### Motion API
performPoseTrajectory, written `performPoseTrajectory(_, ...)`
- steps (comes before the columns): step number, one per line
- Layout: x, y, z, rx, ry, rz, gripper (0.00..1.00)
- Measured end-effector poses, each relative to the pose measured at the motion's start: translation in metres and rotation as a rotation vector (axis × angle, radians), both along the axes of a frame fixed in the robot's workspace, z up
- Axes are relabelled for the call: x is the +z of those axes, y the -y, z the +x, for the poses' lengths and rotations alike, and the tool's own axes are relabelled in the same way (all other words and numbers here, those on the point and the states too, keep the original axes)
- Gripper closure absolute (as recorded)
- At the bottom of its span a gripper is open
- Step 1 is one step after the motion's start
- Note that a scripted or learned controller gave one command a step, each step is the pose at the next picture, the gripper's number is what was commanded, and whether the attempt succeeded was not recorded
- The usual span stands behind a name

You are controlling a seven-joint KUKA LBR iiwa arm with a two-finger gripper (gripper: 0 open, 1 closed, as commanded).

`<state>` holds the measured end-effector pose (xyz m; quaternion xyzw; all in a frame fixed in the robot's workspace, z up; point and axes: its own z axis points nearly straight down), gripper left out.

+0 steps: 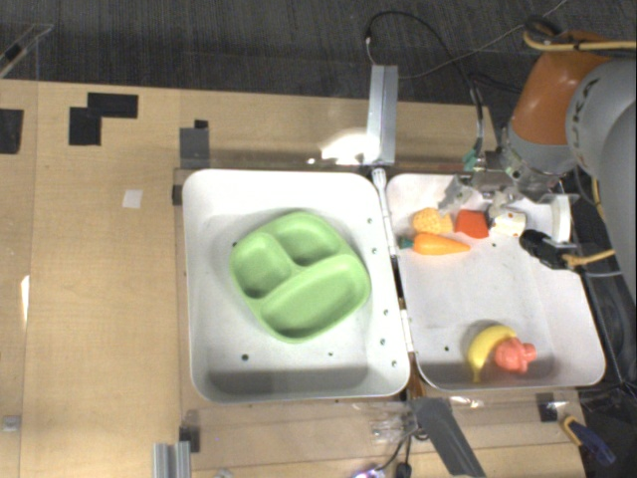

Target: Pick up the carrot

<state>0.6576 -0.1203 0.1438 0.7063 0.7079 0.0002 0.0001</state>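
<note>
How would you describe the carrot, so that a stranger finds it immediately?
Look in the right white bin, at its far end near the divider. The carrot lies there on its side, beside a bumpy yellow-orange piece and a red-orange block. It alone is long, smooth and tapered, with a green stub.

Orange carrot (441, 246), green plate (300, 275)

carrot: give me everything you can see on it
The carrot is a small orange toy, smooth like plastic, with a dark green stub at its left end. It lies flat, tip pointing right, near the top-left of the right bin. A yellow-orange piece and a red block sit just behind, seemingly touching. The gripper is above these.
</note>
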Motion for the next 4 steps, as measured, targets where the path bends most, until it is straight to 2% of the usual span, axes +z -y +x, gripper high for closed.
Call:
performPoseTrajectory(1, -0.043, -0.035, 0.014, -0.193, 0.030, -0.006, 0.00)
performPoseTrajectory(2, -0.042, -0.036, -0.027, -0.212, 0.039, -0.003, 0.00)
performPoseTrajectory(3, -0.031, -0.036, -0.025, -0.212, 0.043, -0.004, 1.00)
performPoseTrajectory(4, -0.031, -0.036, -0.025, -0.212, 0.043, -0.004, 0.00)
